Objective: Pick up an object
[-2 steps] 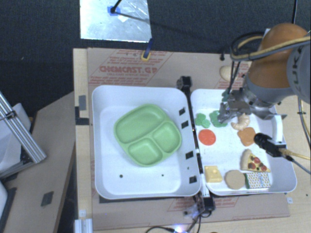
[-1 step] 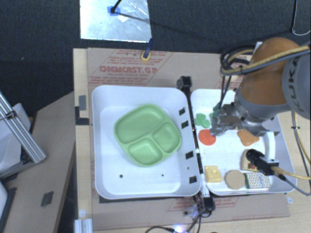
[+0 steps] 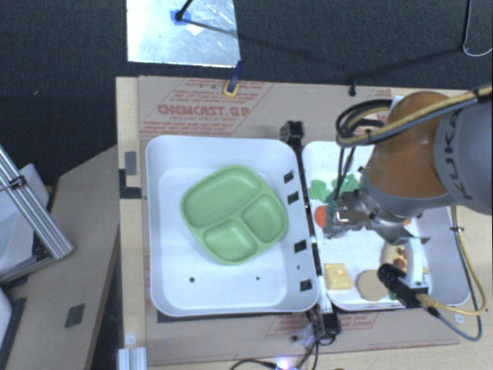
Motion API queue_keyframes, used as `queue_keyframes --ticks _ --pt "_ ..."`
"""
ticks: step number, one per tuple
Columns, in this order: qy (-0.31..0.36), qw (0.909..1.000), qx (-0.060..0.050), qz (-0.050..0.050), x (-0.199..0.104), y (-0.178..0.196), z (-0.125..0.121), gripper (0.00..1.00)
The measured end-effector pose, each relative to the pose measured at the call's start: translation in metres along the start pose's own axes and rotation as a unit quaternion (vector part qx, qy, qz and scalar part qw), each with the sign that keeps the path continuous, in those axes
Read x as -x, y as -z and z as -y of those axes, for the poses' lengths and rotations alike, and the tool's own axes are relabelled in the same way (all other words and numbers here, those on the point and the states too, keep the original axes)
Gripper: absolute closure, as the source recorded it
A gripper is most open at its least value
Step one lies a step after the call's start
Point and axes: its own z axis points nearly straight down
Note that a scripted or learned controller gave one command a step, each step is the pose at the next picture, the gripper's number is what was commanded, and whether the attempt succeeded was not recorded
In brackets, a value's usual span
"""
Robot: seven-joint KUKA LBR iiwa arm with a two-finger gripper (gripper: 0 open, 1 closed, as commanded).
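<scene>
My gripper (image 3: 337, 220) hangs low over the left part of the right bin (image 3: 323, 157), under the grey arm with its orange band. Right beside it lie a small red-orange object (image 3: 320, 216) and a green leafy piece (image 3: 319, 187). Toward the bin's front sit a yellow cheese-like square (image 3: 337, 275) and a tan round cookie-like piece (image 3: 370, 284). The arm's body hides most of the bin's middle and right.
The left bin (image 3: 166, 199) holds a green three-compartment plate (image 3: 234, 214). A black divider strip (image 3: 302, 206) with clips runs between the bins. Cables trail along the right bin's front edge (image 3: 431, 307).
</scene>
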Motion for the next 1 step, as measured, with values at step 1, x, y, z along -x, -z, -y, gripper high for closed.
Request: queue_keyframes --ticks 1 --pt "0.001 1.0000 0.003 0.001 -0.0016 0.0210 -0.0036 1.00"
